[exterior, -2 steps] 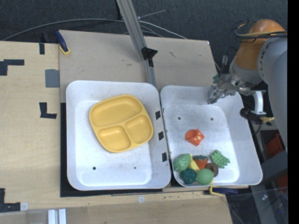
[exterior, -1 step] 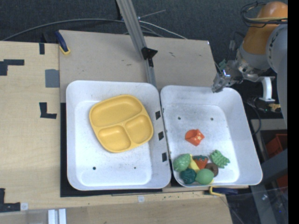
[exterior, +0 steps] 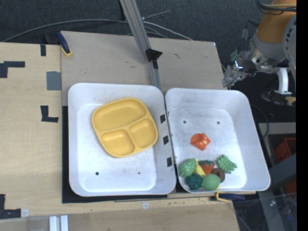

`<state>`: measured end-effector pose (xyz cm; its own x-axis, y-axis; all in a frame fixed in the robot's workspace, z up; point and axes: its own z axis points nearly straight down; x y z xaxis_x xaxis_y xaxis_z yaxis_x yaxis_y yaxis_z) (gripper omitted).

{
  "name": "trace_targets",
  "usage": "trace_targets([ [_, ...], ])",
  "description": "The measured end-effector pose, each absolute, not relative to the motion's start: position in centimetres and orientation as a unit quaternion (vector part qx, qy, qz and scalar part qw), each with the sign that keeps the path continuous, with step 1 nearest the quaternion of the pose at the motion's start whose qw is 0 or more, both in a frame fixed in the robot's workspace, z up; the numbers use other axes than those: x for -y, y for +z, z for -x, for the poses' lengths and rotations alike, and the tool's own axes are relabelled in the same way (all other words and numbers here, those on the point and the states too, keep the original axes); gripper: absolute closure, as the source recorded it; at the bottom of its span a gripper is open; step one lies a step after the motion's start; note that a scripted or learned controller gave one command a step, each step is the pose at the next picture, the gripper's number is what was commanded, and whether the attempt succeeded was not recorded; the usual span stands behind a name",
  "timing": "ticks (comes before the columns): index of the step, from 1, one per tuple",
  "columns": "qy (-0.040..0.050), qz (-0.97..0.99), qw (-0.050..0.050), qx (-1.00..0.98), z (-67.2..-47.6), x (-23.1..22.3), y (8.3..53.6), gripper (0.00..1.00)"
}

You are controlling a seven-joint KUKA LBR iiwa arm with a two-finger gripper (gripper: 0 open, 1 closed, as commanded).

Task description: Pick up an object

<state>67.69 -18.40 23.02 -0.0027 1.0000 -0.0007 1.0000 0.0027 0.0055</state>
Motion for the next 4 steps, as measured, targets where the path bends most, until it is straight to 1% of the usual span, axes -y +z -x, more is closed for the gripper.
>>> trace_targets([
  [1,0.002,-0.706,0.003,-0.708,-67.8,18.3,29.5,1.0],
  [2,-0.0005,-0.705,-0.001,-0.709,-66.9,13.1,27.3,1.0],
  [3,-0.0009,-0.705,-0.001,-0.709,-65.3,8.6,25.8,1.0],
  [4,-0.001,-0.705,-0.002,-0.709,-64.4,3.8,24.1,1.0],
])
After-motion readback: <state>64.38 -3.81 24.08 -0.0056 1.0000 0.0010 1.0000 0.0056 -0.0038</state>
